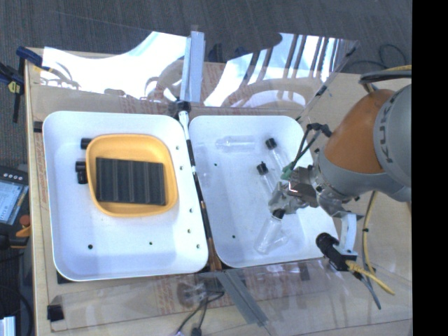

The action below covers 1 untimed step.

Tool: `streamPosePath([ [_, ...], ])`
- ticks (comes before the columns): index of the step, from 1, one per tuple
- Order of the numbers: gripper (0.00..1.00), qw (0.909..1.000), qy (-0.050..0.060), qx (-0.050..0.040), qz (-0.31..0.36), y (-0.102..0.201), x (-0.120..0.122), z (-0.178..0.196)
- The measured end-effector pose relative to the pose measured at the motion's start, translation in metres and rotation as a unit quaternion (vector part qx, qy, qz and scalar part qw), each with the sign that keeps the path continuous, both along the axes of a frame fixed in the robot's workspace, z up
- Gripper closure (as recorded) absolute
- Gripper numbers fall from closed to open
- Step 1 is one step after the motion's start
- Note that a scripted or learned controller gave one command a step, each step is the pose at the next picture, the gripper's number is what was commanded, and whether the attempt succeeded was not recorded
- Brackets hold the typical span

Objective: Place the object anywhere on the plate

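The yellow plate [130, 176] lies in the left bin [63, 243]; a dark ridged panel covers its middle. In the right bin [231, 250] lie clear plastic objects with black caps. One clear object [238, 144] rests near the far wall, its cap to the right. A second one [269, 175] runs slantwise from its cap at the bin's middle toward the arm. A third clear object [271, 238] lies near the front wall. My gripper [283, 203] hangs low over the right half of this bin, between the second and third objects. Glare and clear plastic hide what it touches.
Two small black pieces [82, 170] sit at the plate's left rim. The ridge between the two bins [196, 187] runs front to back. A reflective sheet [280, 61] stands behind the bins. Cables and a black part [332, 250] hang at the right bin's front right corner.
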State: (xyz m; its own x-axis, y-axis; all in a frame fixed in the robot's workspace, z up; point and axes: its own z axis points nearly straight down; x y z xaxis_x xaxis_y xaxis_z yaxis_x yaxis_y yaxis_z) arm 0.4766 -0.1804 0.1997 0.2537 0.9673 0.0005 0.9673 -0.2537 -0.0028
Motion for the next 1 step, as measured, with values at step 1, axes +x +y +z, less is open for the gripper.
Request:
streamPosePath([
  [1, 1.00, 0.9983, 0.000, 0.0001, 0.058, 0.0422, 0.0536, 0.0628],
])
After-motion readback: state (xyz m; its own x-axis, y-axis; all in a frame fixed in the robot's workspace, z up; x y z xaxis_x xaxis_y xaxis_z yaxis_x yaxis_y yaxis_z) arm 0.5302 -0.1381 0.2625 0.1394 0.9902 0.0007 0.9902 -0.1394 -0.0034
